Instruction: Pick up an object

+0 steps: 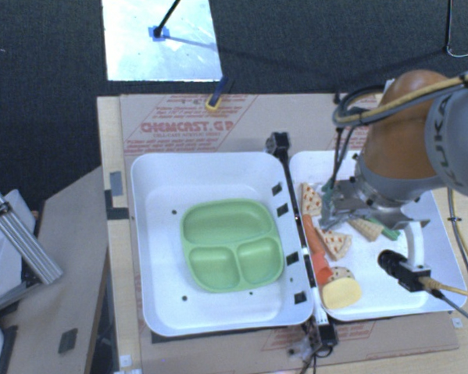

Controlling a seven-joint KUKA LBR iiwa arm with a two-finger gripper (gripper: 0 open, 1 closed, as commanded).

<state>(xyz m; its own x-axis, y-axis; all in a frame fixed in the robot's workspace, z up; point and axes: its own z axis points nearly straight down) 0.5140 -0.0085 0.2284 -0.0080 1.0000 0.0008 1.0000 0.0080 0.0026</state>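
Observation:
In the right bin [381, 301] lie several toy foods: a long orange carrot [316, 251] along the left wall, a pale yellow piece [341, 291] near the front, two waffle-like wedges [337, 243] [310, 198], and a tan piece [366, 228] under the arm. My gripper [334, 206] hangs low over the bin's left half, its metal fingers right above the wedges. I see nothing held between them.
The left bin [166, 303] holds a green three-compartment plate [228, 245]. A black clip strip [290, 218] runs along the divider between the bins. The arm's grey and orange body [408, 142] covers the right bin's rear half.

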